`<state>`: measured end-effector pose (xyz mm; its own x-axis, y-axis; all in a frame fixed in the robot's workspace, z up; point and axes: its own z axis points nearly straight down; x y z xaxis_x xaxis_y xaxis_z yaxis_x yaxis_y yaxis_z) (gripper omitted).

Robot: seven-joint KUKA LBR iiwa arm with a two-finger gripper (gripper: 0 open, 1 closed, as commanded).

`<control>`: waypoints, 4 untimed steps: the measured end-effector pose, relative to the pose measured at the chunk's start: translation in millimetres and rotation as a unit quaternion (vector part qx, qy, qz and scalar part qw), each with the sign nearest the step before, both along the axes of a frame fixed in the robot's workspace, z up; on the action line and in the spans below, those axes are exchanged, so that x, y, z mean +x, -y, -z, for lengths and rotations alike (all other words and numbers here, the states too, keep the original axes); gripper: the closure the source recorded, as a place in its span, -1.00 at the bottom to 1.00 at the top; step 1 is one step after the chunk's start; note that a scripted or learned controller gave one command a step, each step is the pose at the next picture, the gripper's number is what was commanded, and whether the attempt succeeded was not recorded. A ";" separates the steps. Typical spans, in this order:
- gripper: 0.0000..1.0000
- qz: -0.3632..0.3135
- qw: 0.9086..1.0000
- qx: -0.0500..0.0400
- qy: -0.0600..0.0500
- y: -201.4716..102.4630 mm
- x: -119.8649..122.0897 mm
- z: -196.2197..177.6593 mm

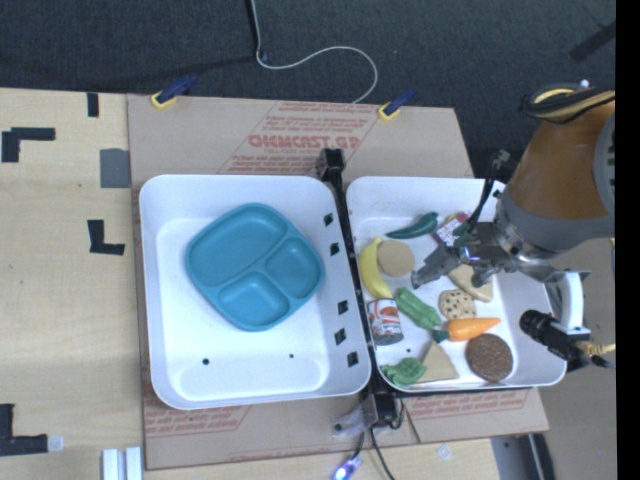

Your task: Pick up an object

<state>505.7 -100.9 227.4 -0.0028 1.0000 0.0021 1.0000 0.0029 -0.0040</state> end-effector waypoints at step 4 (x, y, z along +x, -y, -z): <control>1.00 -0.002 1.000 -0.001 0.001 -135.5 -22.8 -219.7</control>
